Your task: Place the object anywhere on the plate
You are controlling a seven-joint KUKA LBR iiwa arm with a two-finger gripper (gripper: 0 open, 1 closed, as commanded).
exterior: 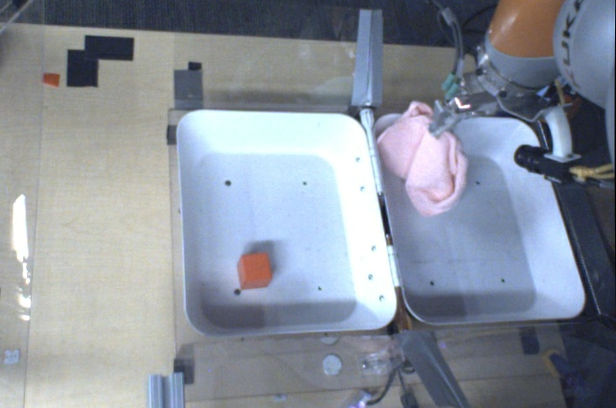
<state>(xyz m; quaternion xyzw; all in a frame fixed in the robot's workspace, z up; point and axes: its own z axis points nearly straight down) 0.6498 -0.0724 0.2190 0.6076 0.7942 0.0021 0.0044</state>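
A pink cloth hangs bunched over the upper left part of the right bin, beside the divider between the bins. Its top corner is gathered up into my gripper, whose fingers are pinched shut on the fabric. The rest of the cloth droops down and to the left of the gripper. The arm comes in from the upper right, its orange band above the wrist. A small orange cube lies in the lower left part of the left bin, far from the gripper.
A grey metal post stands at the back, between the bins. Black marks and a small orange square lie on the wooden bench at the far left. Cables hang by the right bin's right rim.
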